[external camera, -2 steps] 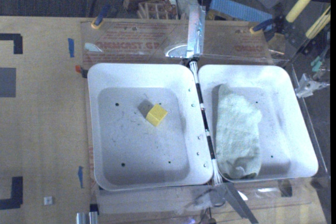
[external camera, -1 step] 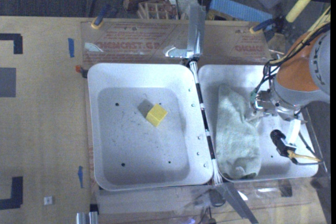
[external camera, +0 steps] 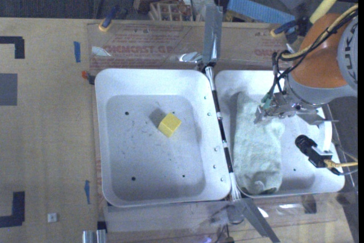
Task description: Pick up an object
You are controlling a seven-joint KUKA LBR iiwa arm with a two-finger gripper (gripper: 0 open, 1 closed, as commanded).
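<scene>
A small yellow cube (external camera: 169,124) lies in the left bin (external camera: 114,88), a little above its middle. A crumpled white cloth (external camera: 257,145) lies along the left side of the right bin (external camera: 239,81), from its middle down to the front wall. My gripper (external camera: 271,111) hangs low over the right bin, at the cloth's upper right edge. The wrist hides whether it touches the cloth.
A raised divider (external camera: 219,122) separates the two bins. Behind the bins lie a cardboard sheet (external camera: 148,45) and a clutter of boxes and clamps. The tan bench top (external camera: 45,122) spreads out to the left of the bins.
</scene>
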